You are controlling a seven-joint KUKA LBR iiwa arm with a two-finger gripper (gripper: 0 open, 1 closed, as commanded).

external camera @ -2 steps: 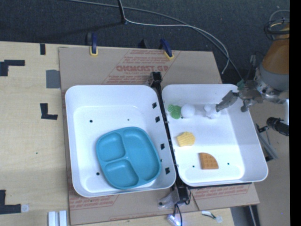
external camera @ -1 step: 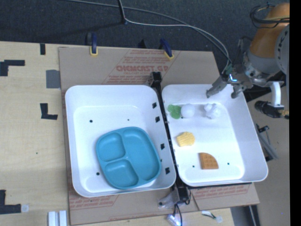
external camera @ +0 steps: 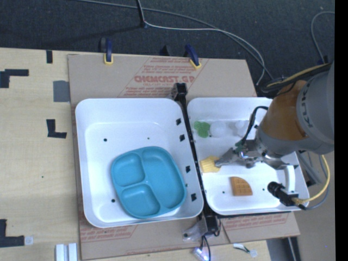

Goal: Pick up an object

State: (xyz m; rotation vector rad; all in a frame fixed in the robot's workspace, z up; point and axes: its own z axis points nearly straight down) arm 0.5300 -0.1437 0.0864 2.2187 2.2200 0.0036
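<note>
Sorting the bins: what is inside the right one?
The right bin holds a green piece, a yellow piece and a brown cracker; the arm covers its far corner.

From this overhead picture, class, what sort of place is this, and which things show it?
Probably a robotics lab test bench: two white bins clamped onto cardboard, loose cables trailing behind, and a robot arm reaching its pincer toward a yellow item.

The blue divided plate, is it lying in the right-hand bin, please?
No, the blue divided plate lies in the left bin, away from the hand.
</note>
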